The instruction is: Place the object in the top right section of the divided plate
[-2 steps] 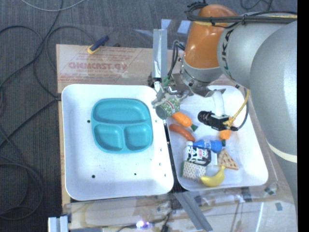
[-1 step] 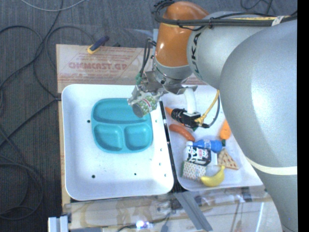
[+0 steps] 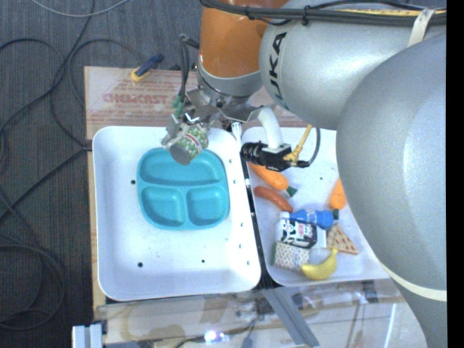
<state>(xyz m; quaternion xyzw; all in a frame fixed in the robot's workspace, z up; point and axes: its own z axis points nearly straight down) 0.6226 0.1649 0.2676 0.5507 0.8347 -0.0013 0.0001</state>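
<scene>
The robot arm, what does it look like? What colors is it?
The arm is big, round and smooth, mostly shiny silver-grey, with a bright orange band near the wrist. Dark letters, part of the maker's name, are printed on its grey shell. Thin black cables run along the top. At the end sits a small grey metal gripper.

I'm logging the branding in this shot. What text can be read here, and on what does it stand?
"UKA": on the grey arm, the first letter of the brand hidden.
Red print on the cardboard sheet behind the bins: too blurred to read.
Pattern on the can at the gripper: unreadable.
Black-and-white carton: no legible words.
</scene>
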